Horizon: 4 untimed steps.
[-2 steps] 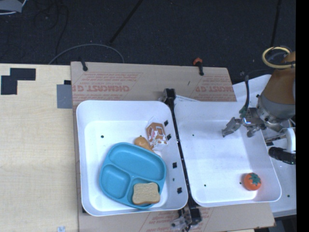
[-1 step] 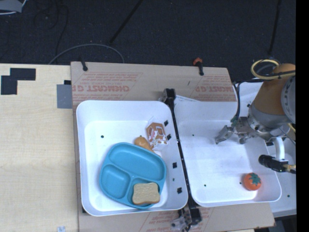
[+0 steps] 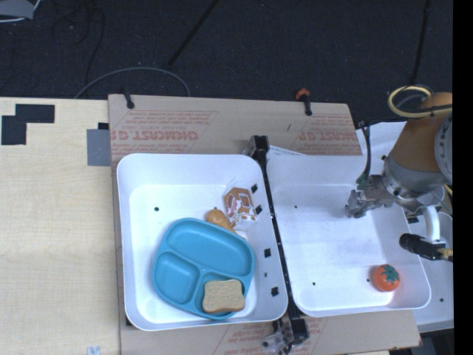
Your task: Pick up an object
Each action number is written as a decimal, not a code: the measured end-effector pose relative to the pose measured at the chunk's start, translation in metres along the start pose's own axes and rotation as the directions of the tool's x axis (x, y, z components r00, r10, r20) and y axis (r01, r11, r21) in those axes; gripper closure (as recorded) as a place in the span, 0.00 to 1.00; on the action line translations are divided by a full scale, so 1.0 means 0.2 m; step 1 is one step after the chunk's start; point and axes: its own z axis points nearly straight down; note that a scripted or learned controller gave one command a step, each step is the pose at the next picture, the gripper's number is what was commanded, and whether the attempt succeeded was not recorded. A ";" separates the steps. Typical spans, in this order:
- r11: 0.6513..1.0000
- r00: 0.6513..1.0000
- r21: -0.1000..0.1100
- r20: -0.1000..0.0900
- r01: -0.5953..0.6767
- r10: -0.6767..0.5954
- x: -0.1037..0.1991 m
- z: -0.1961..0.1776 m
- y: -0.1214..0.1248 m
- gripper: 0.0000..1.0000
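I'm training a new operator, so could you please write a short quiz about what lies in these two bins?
1. True or false: the slice of bread lies on the blue tray.
2. Which bin holds the orange tomato-like toy? A) left bin B) right bin
3. Fill in: the hand is above the right bin's ____ part, far or near.

Key: 1 true. 2 B, in its near right corner. 3 far; the toy lies apart from the hand, nearer the camera.
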 end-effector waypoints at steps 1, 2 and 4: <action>1.000 1.000 -0.004 0.001 0.000 0.001 0.01 -0.21 0.00 1.00; 1.000 1.000 -0.006 0.002 -0.006 0.006 -0.02 -0.50 -0.04 1.00; 1.000 1.000 0.000 -0.001 0.001 -0.001 0.23 -0.67 -0.08 1.00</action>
